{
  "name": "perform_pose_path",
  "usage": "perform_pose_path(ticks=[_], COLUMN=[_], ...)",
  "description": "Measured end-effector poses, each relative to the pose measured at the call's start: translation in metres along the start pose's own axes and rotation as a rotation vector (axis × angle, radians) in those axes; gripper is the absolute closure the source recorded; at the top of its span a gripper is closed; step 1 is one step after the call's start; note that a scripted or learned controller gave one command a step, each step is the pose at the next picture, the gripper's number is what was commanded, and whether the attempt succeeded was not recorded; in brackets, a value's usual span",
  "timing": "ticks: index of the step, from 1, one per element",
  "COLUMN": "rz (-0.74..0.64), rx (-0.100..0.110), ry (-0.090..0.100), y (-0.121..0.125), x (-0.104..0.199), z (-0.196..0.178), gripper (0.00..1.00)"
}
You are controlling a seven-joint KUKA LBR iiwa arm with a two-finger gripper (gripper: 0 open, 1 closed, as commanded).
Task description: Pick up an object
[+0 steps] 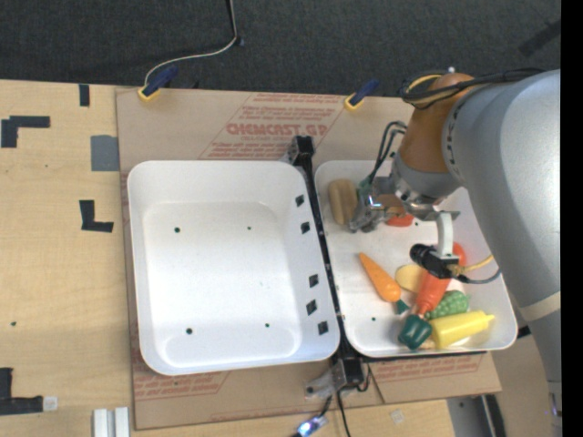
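My gripper [366, 217] hangs low in the right bin [364, 326], near its upper left part. A tan bread-like piece [340, 200] lies just left of the gripper, touching or nearly touching it. An orange-red piece [399, 218] peeks out to the gripper's right. Lower in the bin lie an orange carrot [380, 277], a yellow piece [410, 278], a red-orange piece [431, 291], a green one [450, 304], a yellow corn-like piece [463, 327] and a dark green block [414, 332].
The left bin [219, 262] sits beside the right one, split by a black divider rail [314, 235]. Cables run along the wrist and over the right bin's right side. Cardboard lies under both bins.
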State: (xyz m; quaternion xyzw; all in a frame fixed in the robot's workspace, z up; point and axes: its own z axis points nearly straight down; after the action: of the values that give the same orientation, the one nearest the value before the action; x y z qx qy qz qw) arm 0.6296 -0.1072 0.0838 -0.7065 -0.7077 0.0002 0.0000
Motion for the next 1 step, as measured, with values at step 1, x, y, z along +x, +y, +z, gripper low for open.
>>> perform_pose_path(ticks=[1], rz=[-0.002], rx=[0.066], ry=[0.022], y=[0.0284], x=[-0.0503], z=[0.0045], gripper=[1.0])
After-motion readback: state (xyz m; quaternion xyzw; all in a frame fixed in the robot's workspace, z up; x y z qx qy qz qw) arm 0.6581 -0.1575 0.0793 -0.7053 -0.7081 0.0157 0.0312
